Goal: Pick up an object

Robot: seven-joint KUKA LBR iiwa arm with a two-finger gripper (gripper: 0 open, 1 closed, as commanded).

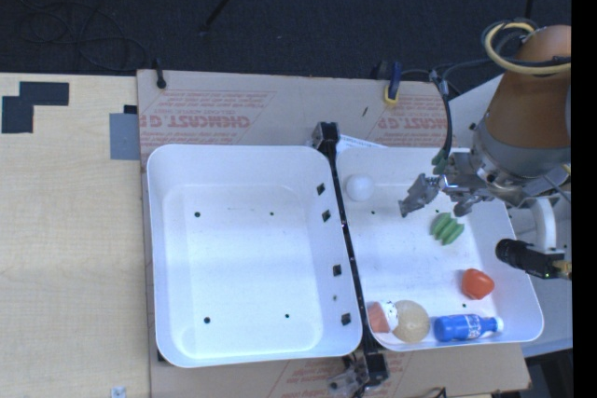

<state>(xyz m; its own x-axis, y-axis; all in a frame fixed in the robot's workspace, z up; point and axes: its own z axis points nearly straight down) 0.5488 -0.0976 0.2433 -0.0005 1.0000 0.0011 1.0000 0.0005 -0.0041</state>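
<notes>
Arm (522,107) is reaching in from the right over the right bin (527,331), gripper (438,196) hanging above the bin's upper middle with its fingers spread and nothing between them. So this is looking like the approach step: no grasp made yet, target not committed. Candidates are all sitting in the right bin: a white ball (359,188) near the divider at the top, a green piece (447,228) just below and beside the gripper, a red piece (477,283) lower right, a blue bottle (466,327) lying on its side along the near wall, and a cream-and-orange lump (399,320) in the near corner by the divider. Left bin (159,200) is holding nothing to pick. Nearest thing is the green piece, so I'm guessing that's the target; next move is calling for a small shift to centre over it, turning the fingers across its narrow side, then dropping straight down and closing. It's lying low on the floor, so the fingers need to go nearly to the bin bottom or they'll close on air.
</notes>
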